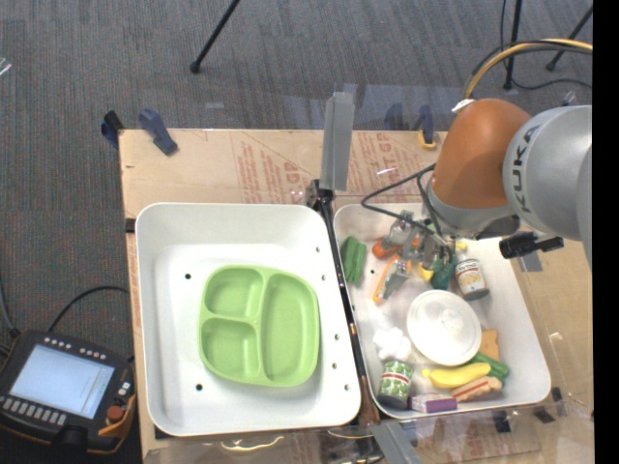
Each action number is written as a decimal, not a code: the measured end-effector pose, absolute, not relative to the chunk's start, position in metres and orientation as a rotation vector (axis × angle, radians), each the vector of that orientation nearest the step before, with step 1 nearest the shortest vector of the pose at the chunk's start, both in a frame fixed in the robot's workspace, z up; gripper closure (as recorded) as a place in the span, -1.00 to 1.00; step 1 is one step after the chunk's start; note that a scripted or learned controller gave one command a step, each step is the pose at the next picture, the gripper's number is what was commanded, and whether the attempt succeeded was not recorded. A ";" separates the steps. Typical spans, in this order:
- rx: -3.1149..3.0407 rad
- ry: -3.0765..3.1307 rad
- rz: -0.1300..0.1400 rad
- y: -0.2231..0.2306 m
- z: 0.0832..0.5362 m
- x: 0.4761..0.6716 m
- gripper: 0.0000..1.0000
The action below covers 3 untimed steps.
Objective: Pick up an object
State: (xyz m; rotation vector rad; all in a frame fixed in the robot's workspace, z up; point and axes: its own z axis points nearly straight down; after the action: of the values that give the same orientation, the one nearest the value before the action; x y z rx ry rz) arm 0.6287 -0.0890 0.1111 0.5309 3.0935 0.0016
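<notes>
My gripper [414, 246] hangs low over the far part of the right bin [522, 303], under the orange band of the arm. Just below and left of it lies an orange carrot-like piece [391, 280]. A dark green pickle [354, 258] lies further left, by the bin's left wall. To the gripper's right a small brown-lidded jar [471, 276] stands upright. A round white bowl [444, 327] sits in the bin's middle. The view does not show anything held by the gripper.
The left bin [164, 249] holds a green divided tray [259, 325]. Along the right bin's near side are a white crumpled piece [391, 340], a green can [395, 380], a banana [460, 375], a hot dog toy [477, 390] and a purple item [432, 404].
</notes>
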 end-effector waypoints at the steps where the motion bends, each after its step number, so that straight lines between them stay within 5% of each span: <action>1: 0.643 3.076 0.001 -0.094 0.087 0.617 -1.00; 2: 0.631 3.075 0.003 -0.092 0.098 0.619 1.00; 3: 0.941 2.982 0.002 -0.134 0.263 0.638 1.00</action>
State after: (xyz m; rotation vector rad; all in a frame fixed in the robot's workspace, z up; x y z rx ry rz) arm 0.6381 -0.1343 0.2634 0.9406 2.9821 0.0025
